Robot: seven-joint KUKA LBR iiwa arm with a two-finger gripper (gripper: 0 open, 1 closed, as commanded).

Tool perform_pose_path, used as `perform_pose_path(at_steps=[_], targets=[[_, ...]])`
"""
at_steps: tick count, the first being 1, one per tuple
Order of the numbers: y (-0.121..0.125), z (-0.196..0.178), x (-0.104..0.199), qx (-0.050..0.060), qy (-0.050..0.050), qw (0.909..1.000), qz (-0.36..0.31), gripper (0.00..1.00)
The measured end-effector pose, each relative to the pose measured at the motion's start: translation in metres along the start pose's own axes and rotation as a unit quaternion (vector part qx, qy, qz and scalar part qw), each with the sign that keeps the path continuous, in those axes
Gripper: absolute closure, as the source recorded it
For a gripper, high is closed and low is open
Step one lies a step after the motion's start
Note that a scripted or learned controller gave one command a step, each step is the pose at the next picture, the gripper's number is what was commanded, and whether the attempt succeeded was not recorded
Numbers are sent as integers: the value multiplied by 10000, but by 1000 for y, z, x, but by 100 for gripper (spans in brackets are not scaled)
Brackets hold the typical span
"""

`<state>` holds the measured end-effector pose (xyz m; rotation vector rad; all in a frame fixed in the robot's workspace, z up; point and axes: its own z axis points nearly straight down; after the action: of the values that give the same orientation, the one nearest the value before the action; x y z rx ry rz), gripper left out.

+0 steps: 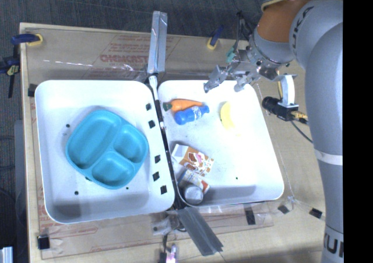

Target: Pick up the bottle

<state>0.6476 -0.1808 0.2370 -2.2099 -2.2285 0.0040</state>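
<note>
Gripper (224, 81) hangs over the far edge of the right bin (265, 139), its two fingers spread apart and nothing between them. I judge the step is the approach, with the grasp not yet made. The blue bottle (190, 115) lies on its side near the far left corner of this bin, touching an orange carrot (185, 104), with a yellow lemon (227, 115) just beside. The next move calls for lowering toward the bottle and closing across its body without catching the carrot.

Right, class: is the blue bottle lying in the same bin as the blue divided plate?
No: the blue bottle lies in the right bin beside the carrot, while the divided plate sits in the left bin.
</note>
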Motion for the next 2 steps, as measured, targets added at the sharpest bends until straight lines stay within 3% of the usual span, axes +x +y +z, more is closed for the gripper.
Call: perform_pose_path(at_steps=[1, 2], targets=[[10, 134, 61, -23, -14, 9958, -919, 0], [-58, 146, 34, -2, -2, 9997, -240, 0]])
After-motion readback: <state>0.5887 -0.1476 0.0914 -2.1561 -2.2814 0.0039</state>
